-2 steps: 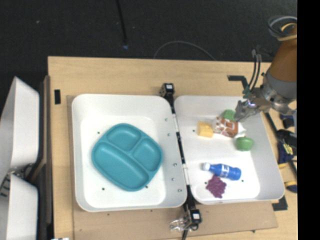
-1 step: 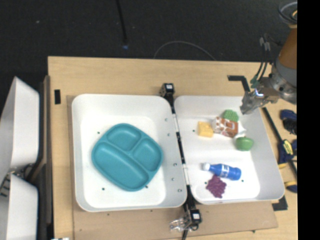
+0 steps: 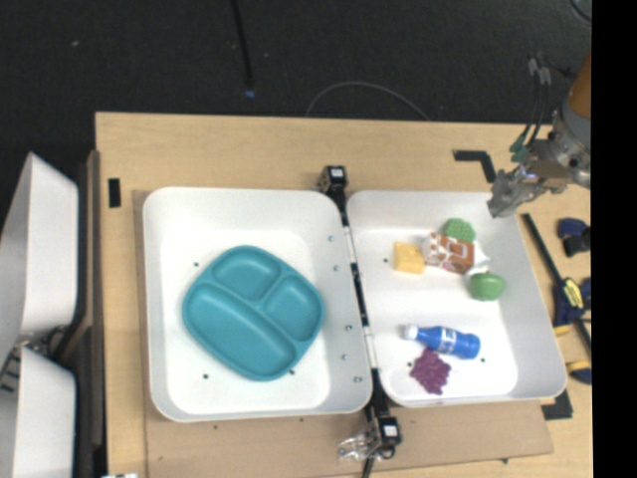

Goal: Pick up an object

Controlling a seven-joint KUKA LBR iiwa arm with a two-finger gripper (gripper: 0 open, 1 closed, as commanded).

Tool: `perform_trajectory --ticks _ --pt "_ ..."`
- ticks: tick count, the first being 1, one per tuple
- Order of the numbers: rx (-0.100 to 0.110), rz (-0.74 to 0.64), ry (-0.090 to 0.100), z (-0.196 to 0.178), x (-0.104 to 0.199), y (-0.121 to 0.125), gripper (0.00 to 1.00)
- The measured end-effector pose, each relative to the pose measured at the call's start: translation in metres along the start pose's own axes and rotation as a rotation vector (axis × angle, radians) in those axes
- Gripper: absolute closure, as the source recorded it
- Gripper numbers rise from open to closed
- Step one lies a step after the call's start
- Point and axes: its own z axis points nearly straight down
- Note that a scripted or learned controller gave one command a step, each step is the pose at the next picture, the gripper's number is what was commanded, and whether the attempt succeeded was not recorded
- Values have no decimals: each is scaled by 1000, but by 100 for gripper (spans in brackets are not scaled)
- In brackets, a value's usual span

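The right bin (image 3: pixel 528 361) holds several small objects: a yellow block (image 3: pixel 408 258), a red-and-white packet (image 3: pixel 455 254) with a green piece (image 3: pixel 459 230) behind it, a green ball (image 3: pixel 487 286), a blue bottle (image 3: pixel 447 341) lying on its side and a purple grape bunch (image 3: pixel 431 370). My gripper (image 3: pixel 505 197) hangs over the bin's far right corner, above and to the right of the packet. Nothing shows between its fingers.
The left bin (image 3: pixel 164 267) holds a teal divided plate (image 3: pixel 252 311). Clamps and blue clips (image 3: pixel 571 232) lie on the bench right of the right bin. A white box (image 3: pixel 40 267) stands at the far left.
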Motion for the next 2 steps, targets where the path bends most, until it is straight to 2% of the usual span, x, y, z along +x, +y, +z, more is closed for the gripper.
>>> perform_trajectory --ticks 2 --pt "5 -2 1 28 112 18 100"
